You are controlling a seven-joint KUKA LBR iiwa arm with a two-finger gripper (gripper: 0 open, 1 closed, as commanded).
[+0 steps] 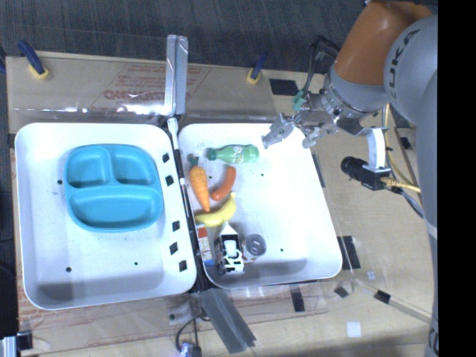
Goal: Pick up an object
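The tool [290, 131] hangs open and empty over the right bin's [297, 222] far rim, just right of the green bottle [233, 153].

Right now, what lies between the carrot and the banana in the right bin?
In the camera view, a red sausage-like piece lies between the carrot and the banana, touching both.

The arm [405, 43] runs off the right edge; the small boxed item [231, 255] is unreadable.
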